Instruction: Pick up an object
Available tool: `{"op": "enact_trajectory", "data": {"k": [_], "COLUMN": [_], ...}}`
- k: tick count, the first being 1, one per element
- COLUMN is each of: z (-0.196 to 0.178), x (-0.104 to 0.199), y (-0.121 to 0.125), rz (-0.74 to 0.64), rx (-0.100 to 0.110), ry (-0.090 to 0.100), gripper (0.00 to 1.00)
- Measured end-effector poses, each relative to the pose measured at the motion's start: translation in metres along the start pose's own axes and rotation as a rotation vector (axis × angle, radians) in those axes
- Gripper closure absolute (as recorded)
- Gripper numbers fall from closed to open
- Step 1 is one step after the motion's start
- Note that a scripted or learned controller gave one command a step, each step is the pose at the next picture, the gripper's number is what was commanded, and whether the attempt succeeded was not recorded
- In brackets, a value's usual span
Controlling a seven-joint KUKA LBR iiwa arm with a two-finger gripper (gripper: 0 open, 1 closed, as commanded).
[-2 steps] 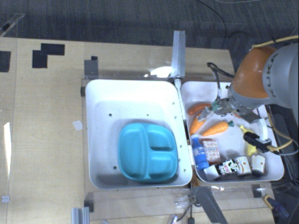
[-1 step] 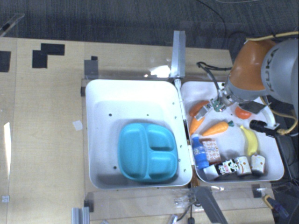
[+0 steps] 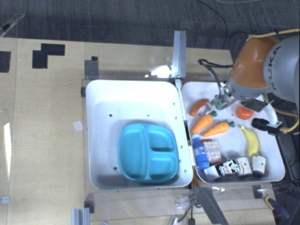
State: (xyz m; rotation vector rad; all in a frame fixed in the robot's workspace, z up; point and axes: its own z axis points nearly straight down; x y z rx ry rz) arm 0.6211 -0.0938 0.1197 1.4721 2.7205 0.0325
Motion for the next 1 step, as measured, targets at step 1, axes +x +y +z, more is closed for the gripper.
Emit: {"op": "enact_trajectory", "data": {"k": [1], "z": [-0.0995], "x": [0.0009], "y": [0.0459], "rz": [-0.022], "rx": [0.033], "ry": [0.027], "gripper": [1.00]}}
